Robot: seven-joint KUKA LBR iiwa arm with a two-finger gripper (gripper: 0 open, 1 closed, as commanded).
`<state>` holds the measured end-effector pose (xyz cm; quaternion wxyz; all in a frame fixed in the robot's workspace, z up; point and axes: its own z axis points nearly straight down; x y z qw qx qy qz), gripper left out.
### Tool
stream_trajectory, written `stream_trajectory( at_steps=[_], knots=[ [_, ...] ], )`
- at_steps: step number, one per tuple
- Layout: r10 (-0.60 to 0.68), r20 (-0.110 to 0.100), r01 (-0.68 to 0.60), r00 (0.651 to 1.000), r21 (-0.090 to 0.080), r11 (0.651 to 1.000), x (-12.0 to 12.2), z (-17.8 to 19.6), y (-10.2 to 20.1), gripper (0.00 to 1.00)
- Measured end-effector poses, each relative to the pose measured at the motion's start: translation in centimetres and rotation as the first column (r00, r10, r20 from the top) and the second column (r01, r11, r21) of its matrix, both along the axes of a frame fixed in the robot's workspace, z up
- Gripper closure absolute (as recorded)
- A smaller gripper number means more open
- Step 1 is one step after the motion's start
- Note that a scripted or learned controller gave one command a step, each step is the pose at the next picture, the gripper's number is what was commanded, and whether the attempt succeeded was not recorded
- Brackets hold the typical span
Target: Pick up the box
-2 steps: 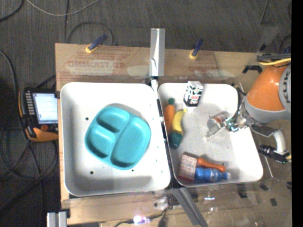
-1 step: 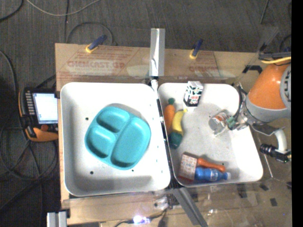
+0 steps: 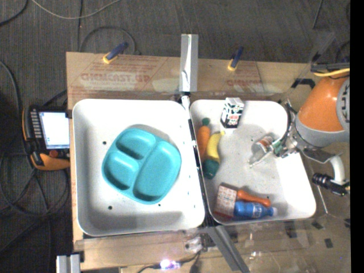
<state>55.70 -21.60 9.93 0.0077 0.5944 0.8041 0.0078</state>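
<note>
Pincer (image 3: 254, 155) over the right bin (image 3: 296, 209), nothing between its fingers, which stand slightly apart.
The box (image 3: 225, 201) lies flat near that bin's front edge, touching a blue bottle (image 3: 253, 211) and an orange carrot-like piece (image 3: 253, 198); a teal divided plate (image 3: 142, 164) sits in the left bin (image 3: 91, 209).

Probably a robotics lab: carpet (image 3: 51, 33) strewn with cables (image 3: 57, 7), clamped bench (image 3: 142, 75), teach pendant (image 3: 48, 135).

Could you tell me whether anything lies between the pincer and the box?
Nothing visible does. The pincer hovers mid right bin; bare floor separates it from the box at the front, though a blue bottle and orange item touch the box.
</note>
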Motion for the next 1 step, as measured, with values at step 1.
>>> stream_trajectory(
  at_steps=[1],
  knots=[
    [-0.001, -0.002, 0.001, 1.000, 0.003, 1.000, 0.06, 0.60, 0.02, 1.00]
  ],
)
